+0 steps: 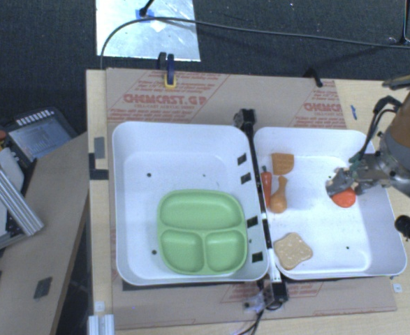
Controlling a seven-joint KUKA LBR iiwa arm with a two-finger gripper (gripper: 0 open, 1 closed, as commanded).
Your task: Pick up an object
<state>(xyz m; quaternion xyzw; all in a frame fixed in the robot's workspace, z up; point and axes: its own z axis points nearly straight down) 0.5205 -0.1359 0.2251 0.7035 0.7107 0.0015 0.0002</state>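
White right bin (pixel 372 257) holds an orange-red round object (pixel 344 199) near its right wall, jaws (pixel 339 184) directly over it, touching or nearly so; cannot tell if they are spread or closed. Same bin: toast slice (pixel 293 250), orange wedge (pixel 283 163), tan pear-shaped piece (pixel 279 195), red stick (pixel 267 184). Left bin (pixel 135 152) has a green divided plate (pixel 202 230).

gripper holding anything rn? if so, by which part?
Cannot tell. The gripper sits right over the red-orange object in the right bin, touching or nearly so, but no grasp is visible.
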